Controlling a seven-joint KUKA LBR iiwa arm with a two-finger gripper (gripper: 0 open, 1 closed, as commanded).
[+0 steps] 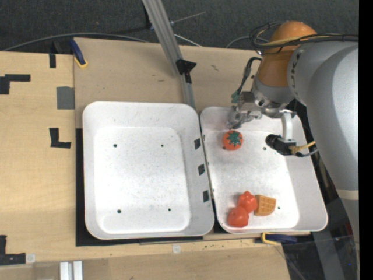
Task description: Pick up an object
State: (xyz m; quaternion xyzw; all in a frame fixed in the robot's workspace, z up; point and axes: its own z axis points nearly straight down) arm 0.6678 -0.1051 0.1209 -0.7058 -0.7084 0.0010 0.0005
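at the top of the right bin (pixel 303 174), near its 12 o'clock edge, sits a small red toy tomato (pixel 232 140) with a green leafy top. it is the thing closest to the pincer (pixel 238 119). the pincer hangs just above and a tiny bit to the right of the tomato, so the tomato lies at about 7 o'clock from the pincer tip. they look very near each other, maybe touching, but the view is too small to be sure.

how far open the pincer is, i cannot tell, and i do not see the tomato held in it.

the tomato is round, so it has no long side to line up with. that should make the grab easy from any turn of the wrist. my guess is the pincer needs to slide a little toward 7 o'clock and go down to get around it.

down at the 6 o'clock end of the same bin lie a red toy pepper (pixel 241 209) and an orange waffle piece (pixel 265 205), touching each other. they are well apart from the pincer. the left bin (pixel 99 121) sits beside the right one. a grey pole (pixel 166 37) leans over the bench (pixel 122 69) at 12 o'clock.
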